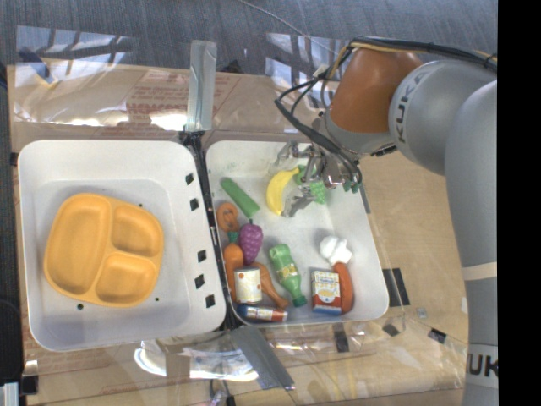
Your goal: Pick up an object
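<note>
Bright even light; glare on plastic sheeting (101,112).

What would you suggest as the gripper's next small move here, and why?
Probably a short descent onto the banana: the gripper hangs at its right edge in the right bin, with nothing visibly between its fingers.

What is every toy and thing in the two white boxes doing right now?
Yellow tray: lying flat in the left bin.
Banana: lying in the right bin, beside the gripper.
Green cucumber: lying at a slant.
Purple grapes: resting by the carrot.
Green bottle: lying on its side.
Can: upright.
Small carton: lying flat.
</note>
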You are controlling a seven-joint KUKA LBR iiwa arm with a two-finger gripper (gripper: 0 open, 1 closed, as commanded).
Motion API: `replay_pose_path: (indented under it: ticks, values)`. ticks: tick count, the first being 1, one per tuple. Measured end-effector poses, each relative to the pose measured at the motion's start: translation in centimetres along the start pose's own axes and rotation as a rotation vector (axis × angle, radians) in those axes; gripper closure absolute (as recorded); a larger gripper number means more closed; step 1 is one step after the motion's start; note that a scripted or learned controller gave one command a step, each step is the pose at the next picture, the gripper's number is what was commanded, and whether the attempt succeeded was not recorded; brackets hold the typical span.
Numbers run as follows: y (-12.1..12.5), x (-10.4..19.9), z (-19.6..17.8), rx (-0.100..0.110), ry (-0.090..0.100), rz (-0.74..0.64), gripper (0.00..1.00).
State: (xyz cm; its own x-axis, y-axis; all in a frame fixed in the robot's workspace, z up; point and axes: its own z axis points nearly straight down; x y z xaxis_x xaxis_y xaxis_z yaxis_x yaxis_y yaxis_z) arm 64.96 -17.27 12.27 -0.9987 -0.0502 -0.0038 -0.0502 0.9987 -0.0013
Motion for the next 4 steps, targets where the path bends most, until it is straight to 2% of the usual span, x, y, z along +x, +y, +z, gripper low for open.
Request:
replay_pose_path:
  ticks: [1, 2, 3, 4]
  values:
    - [7.5, -0.7, 2.8, -0.002, -0.002, -0.01, 0.0]
    - [7.5, -0.8, 1.7, 0.0, -0.005, -0.015, 1.0]
    - [8.4, -1.4, -7.6, 0.001, -0.008, 0.051, 1.0]
    - [3.3, 1.0, -6.7, -0.002, 0.003, -0.551, 1.0]
